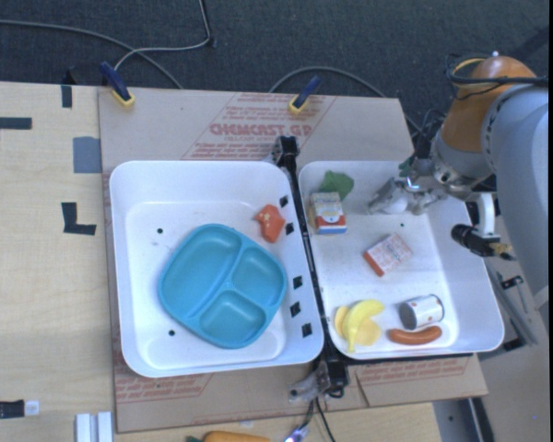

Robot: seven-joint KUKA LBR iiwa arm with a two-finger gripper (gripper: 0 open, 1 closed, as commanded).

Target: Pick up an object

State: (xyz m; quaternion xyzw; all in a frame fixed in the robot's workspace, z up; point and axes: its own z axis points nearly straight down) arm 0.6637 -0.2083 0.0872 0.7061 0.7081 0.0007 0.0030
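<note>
While the gripper (394,200) hovers, a carton (328,214) lies left.

Right bin (461,325) center is open; toys line its edges.

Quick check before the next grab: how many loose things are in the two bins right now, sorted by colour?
Blue: 1, the plate
Orange or red: 4, the small toy, the carton, the packet, the sausage
Green: 1, the leafy toy
Yellow: 1, the banana
Silver: 1, the can
Total: 8
</note>
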